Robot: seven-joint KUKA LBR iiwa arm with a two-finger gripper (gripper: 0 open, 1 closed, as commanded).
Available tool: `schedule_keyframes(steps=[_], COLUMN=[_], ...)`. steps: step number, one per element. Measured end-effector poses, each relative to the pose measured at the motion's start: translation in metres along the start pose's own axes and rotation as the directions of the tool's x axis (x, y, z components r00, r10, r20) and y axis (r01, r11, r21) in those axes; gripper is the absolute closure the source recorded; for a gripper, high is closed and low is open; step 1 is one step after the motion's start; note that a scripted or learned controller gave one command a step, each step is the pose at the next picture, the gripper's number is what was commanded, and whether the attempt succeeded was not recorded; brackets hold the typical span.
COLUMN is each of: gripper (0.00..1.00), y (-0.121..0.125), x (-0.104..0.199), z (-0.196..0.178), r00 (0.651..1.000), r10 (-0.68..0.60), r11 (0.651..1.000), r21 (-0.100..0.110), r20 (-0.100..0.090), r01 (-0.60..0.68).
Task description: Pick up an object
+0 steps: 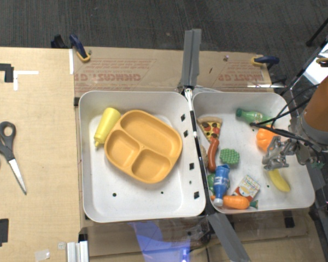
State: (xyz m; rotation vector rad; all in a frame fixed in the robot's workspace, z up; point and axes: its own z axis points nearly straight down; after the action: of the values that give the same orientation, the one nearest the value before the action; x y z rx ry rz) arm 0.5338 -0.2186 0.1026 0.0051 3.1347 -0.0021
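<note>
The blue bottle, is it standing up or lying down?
Lying down. The blue bottle rests flat on the right bin's floor, beside the sausage.

- Arm enters from the right edge, orange band at the frame border, grey wrist just below it.
- Pincer [274,158] points left and downward, low over the right bin's right side.
- Black cables trail off the wrist.

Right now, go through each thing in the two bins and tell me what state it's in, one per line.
Yellow divided plate: upright, compartments bare, left bin.
Yellow bottle: lying down, touching the plate's edge.
Green bottle: lying on its side, right bin.
Blue bottle: lying down.
Hot dog: lying flat beside the pizza slice.
Banana: lying loose below the gripper.
Gripper: low over the right bin, grip unclear.
</note>
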Motion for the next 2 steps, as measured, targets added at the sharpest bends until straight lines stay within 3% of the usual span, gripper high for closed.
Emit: schedule_keyframes(steps=[1,2], gripper=[0.00,1.00], y=[0.0002,0.0003], x=[0.0000,-0.0017], z=[0.0000,-0.0098], r00=[1.000,1.000], r10=[0.000,-0.001], r11=[1.000,1.000], r21=[0.000,0.001], r20=[0.000,0.004], r01=[0.000,0.001])
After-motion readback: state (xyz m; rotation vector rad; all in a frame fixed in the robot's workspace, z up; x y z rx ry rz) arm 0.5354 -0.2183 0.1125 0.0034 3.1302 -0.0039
